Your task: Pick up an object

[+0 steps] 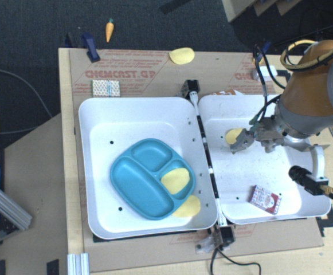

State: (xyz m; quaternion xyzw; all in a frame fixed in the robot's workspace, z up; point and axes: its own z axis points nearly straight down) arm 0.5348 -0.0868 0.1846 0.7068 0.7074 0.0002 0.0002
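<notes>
The table (126, 67) carries two white bins. The left bin (97, 130), well left of the pincer, holds a blue divided plate (140, 179) with one yellow piece (176, 179) in a compartment and another (188, 207) at its lower edge. The arm (309, 96) reaches in over the right bin (241, 205). Its pincer (239, 142) sits low, touching a small yellow object (232, 134); whether it is apart or clamped cannot be told. A red packet (264, 199) lies below and right of the pincer.
</notes>
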